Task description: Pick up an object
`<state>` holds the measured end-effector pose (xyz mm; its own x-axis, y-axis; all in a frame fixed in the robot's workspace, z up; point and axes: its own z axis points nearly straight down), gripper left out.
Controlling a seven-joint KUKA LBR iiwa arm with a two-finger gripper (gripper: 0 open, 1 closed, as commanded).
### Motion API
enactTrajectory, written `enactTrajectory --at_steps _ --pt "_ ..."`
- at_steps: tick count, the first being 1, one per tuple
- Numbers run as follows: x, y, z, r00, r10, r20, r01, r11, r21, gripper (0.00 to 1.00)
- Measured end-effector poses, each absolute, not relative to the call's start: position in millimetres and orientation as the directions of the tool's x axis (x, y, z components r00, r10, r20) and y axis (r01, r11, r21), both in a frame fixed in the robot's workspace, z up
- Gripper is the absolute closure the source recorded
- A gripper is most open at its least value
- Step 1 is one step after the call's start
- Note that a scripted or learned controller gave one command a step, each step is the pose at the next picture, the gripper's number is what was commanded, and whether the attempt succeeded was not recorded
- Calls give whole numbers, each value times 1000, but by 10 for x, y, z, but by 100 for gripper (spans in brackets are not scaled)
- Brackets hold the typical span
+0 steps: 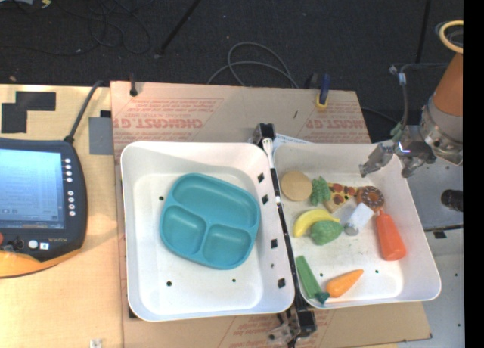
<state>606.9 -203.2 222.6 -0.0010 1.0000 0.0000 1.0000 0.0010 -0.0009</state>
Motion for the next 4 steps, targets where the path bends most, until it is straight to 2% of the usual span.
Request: enactTrajectory --at_steps 1,2,3,4 --pt "5876 -1944 1086 -2 1000 -1 1000 2 7 0" --pt "5270 -1471 901 4 1000 0 1000 -4 4 0" --pt "4957 -594 1929 -9 1000 4 1000 8 4 0" --pt "4732 -824 1332 2 1000 2 1000 -2 -10 0"
